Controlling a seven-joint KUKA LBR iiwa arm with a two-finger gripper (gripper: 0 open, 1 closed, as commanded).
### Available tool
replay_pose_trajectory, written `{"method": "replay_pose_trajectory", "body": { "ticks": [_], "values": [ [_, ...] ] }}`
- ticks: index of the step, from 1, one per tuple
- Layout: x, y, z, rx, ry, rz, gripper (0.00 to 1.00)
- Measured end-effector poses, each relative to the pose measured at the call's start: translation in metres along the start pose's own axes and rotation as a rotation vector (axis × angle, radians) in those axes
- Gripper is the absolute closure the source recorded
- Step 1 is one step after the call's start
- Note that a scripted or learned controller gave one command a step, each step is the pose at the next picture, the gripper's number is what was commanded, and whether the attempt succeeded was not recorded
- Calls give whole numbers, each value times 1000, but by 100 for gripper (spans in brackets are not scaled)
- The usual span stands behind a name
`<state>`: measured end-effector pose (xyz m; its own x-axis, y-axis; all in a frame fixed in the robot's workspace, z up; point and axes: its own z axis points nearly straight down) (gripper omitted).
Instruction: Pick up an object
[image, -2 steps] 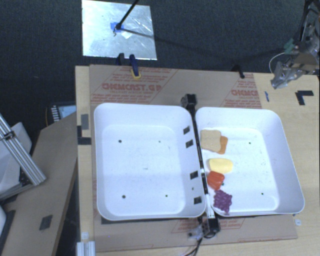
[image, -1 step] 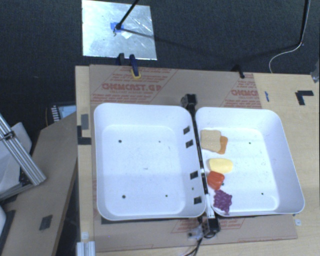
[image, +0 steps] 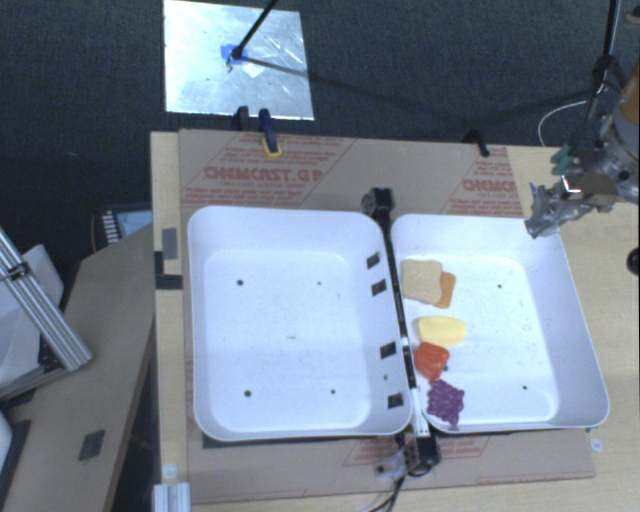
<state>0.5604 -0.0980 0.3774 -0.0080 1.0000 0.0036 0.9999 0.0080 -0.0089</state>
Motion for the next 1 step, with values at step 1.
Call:
{"method": "replay_pose_trajectory", "body": {
  "ticks": [1],
  "values": [
    [3, -67, -107, -22, -5, 3, 100]
  ]
}}
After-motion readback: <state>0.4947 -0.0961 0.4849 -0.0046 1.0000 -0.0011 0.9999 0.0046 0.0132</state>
